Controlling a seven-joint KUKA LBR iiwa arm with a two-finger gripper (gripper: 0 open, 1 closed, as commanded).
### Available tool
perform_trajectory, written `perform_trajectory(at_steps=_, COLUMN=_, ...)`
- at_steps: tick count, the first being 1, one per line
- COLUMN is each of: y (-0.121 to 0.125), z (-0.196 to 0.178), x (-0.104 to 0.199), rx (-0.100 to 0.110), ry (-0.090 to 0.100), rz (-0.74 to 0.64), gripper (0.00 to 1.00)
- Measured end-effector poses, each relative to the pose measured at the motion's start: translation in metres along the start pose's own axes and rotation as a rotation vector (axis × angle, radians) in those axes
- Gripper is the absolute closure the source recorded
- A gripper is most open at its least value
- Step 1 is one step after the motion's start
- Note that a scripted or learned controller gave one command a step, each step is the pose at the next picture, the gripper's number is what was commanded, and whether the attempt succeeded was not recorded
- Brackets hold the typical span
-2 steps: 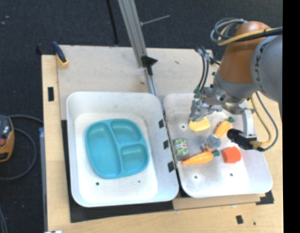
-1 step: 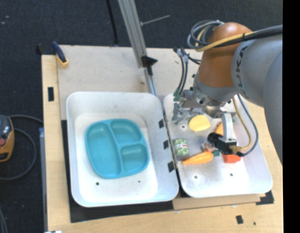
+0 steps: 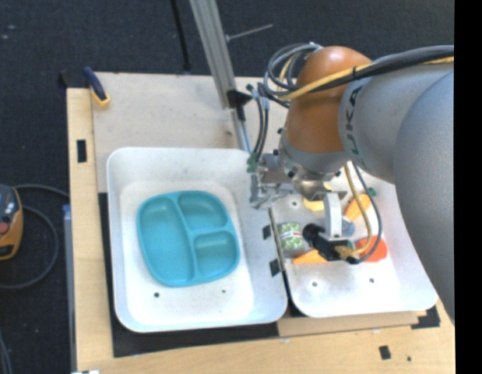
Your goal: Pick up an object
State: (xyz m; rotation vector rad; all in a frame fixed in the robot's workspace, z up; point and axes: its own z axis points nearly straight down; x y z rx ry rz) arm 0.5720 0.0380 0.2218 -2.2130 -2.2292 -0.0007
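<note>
The grey arm (image 3: 396,123) reaches over the right bin (image 3: 342,296), and its end effector (image 3: 262,187) hangs low by the rim where the two bins meet. Whether it is apart or together cannot be told from here. Things to pick lie in the right bin: a small green-printed packet (image 3: 290,236) near the dividing edge, an orange piece (image 3: 375,248) and a yellow piece (image 3: 364,206) further right. None is in the end effector. The left bin (image 3: 186,304) holds a teal divided plate (image 3: 186,236). Both bins sit on the pale surface (image 3: 147,107).
</note>
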Motion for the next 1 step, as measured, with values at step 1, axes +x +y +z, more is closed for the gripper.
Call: perform_trajectory(at_steps=1, y=-0.0051, z=-0.0058, x=0.0441, rx=-0.002, ry=0.001, rz=-0.001, gripper=1.00)
